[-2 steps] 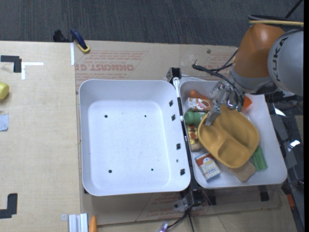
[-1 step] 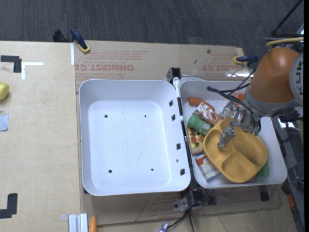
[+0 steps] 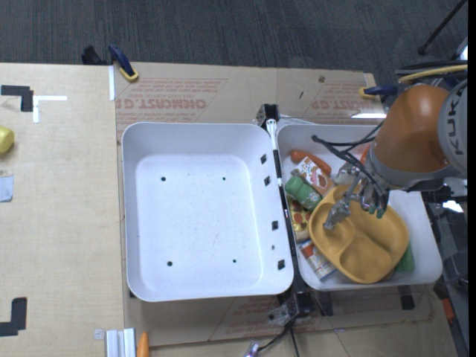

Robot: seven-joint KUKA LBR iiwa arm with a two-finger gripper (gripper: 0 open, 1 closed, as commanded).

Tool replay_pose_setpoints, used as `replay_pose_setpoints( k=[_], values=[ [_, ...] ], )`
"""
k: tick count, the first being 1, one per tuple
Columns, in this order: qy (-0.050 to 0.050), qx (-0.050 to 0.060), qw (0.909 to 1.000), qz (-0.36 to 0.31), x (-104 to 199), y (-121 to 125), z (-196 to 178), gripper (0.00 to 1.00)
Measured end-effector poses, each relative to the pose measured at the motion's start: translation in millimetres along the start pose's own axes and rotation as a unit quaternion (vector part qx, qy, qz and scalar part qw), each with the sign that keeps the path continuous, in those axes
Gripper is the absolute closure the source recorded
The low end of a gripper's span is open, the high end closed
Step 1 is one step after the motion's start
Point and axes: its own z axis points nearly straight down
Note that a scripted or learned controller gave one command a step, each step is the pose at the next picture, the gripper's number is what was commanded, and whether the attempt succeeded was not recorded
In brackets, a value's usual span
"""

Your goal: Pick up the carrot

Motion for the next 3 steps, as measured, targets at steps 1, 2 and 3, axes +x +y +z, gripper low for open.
replay_pose_setpoints(
  k=[1,2,3],
  values=[
    [0.011,0.003,0.9994,0.032,54,-5,0,0.0],
    [0.02,0.01,0.978,0.207,26,-6,5,0.0],
    [0.02,0.012,0.978,0.207,-1,-75,9,0.0]
  ],
)
